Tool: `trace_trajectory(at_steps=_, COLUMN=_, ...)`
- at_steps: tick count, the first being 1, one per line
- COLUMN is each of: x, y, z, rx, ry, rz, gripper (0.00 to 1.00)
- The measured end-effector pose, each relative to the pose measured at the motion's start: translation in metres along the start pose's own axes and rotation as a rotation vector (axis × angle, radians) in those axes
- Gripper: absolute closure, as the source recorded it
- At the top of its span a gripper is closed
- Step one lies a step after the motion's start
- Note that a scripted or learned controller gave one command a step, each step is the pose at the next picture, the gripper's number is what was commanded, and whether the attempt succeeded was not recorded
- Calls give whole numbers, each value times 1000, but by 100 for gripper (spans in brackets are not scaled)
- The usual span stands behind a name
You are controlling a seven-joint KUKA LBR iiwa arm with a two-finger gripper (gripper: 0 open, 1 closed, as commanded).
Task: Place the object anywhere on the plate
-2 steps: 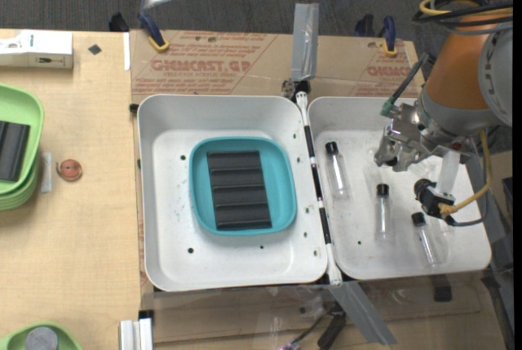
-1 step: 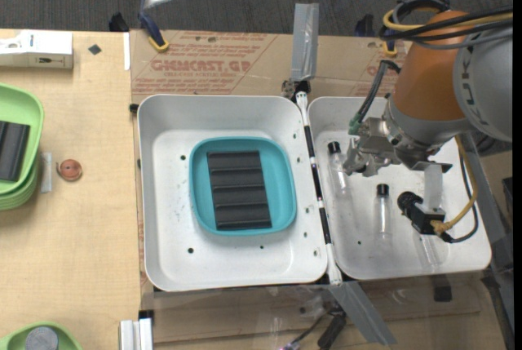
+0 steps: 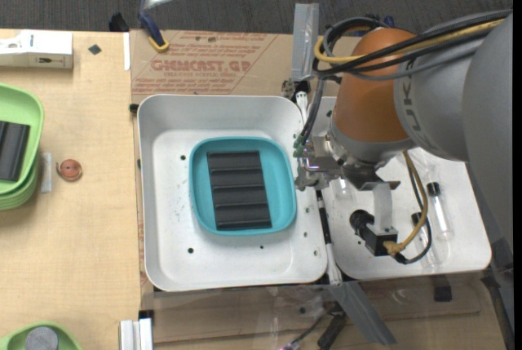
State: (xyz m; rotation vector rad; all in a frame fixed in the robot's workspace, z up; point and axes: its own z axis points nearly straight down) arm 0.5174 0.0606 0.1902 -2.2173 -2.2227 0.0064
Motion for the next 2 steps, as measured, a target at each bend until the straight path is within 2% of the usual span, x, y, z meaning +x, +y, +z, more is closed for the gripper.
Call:
trace_trajectory(at_steps=1, x=0, y=0, z=0, rx=0, ry=0, rz=1, gripper=0)
trace_trajectory(at_steps=2, x=-55, y=20, z=-10, rx=-2, ry=0, rz=56, gripper=0)
